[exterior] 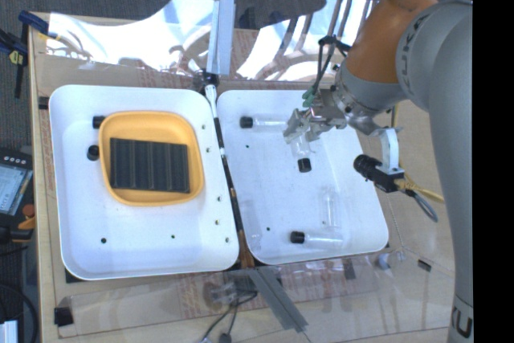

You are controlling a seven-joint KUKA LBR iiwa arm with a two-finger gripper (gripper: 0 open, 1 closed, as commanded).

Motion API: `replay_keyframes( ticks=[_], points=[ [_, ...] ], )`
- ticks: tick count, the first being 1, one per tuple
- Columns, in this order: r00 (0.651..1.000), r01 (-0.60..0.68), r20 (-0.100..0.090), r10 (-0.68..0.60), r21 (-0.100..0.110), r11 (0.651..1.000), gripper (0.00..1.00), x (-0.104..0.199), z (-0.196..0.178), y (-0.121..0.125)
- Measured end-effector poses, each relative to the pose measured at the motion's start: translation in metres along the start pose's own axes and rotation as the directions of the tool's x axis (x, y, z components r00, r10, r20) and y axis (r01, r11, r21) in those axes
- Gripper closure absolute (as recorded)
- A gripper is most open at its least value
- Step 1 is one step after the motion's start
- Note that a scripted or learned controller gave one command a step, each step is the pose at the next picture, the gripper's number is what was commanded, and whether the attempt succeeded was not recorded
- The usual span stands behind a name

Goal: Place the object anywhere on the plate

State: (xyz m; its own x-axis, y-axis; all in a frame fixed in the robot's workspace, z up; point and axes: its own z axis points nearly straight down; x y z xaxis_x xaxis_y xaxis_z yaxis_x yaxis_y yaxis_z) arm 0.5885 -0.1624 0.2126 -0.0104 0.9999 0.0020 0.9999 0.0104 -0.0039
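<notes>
Here we are looking at the gripper [309,127] hanging over the upper part of the right bin [265,197], and we are not able to tell whether it is wide or closed. A capped vial [303,164] is lying right under it. We are taking that vial as the object, though whether it is gripped or merely resting on the bin floor is not showing.

For this step we are judging that the grip needs confirming before any lift. The vial is clear, smooth and round, so it is likely to slip or roll. After that, the carry is going left across the double rim between the bins, so it needs enough height to clear them. The plate [148,124] is wide, so any spot on it is serving.

Nearest the bottom edge of the frame, a second vial [317,236] is lying in the right bin, with a third [328,206] just above it. A fourth [261,123] is sitting at the bin's upper left. The left bin [80,237] is holding the yellow plate, which is carrying a dark ribbed insert [152,165], and two black bits [95,136] beside it.
</notes>
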Motion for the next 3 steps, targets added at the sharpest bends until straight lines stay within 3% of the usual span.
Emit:
replay_keyframes(
  ticks=[1,2,3],
  points=[
    [1.0,0.0,0.0,0.0,0.0,1.0,0.0,0.0,0.0,0.0],
    [0.906,0.423,0.001,-0.423,0.001,0.906,0.0,0.049,0.009,-0.014],
    [0.765,0.644,0.001,-0.644,0.002,0.765,0.0,0.159,0.006,-0.018]
  ],
)
